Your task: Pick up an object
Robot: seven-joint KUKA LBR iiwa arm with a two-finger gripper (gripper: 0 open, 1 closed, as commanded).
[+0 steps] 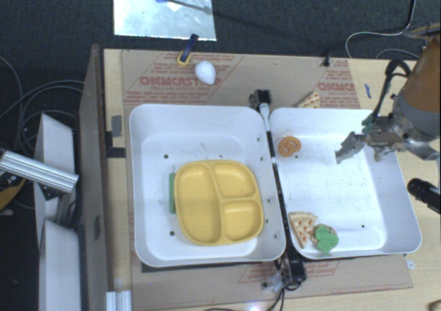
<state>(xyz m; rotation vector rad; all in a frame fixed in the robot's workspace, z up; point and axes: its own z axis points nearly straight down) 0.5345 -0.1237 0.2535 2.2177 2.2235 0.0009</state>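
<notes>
Cardboard-topped bench with two white bins, and the gripper (364,145) hangs open and empty at the right side of the right bin (393,199), so it looks like the approach step, next dropping onto the orange donut toy (289,145) at that bin's upper left.

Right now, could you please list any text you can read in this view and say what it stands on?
"CHEMCAST": red print, upside down, on the brown board behind the left bin.
The same red print on the board behind the right bin: likely the same word, blurred.
Smaller red lines beneath both: too small to read.
</notes>
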